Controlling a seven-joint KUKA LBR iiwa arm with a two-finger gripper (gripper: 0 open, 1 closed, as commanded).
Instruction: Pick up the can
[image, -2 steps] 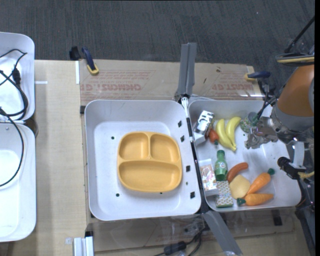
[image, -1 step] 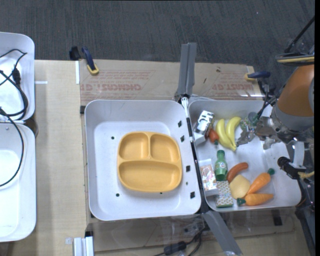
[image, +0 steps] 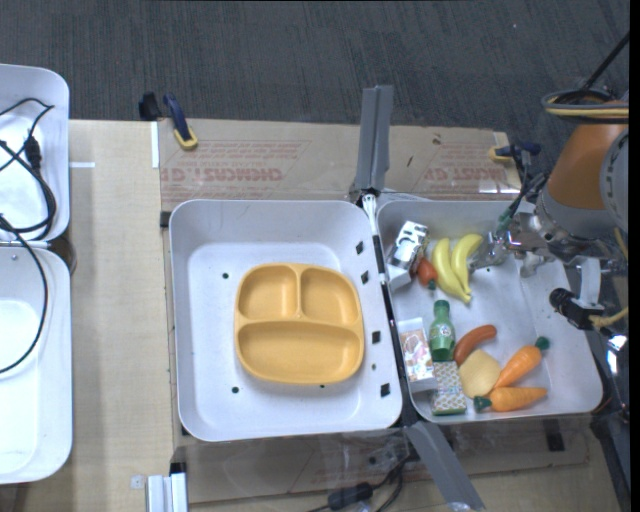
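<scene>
Start at the far side from the gripper: your left bin holds a yellow divided plate, lying flat near its middle, well apart from the arm.

Cross the divider into the right bin and you meet the can, silver and tipped on its side in the bin's upper left corner, close against the divider. It lies well to the gripper's left at about the same height in the view, with other items between them. Just below and right of the can is a small red item, then the bananas, which sit just left of the gripper and close to it.

Lower in the bin, below and left of the gripper, you have a flat snack packet, a small green bottle, a sausage, a pale yellow lump, and two carrots toward the bottom right corner.

The gripper itself hangs low over the bin's upper right area, under the orange band of the arm. You cannot tell from this view whether it is spread or pressed together; nothing is visibly between its tips.
</scene>
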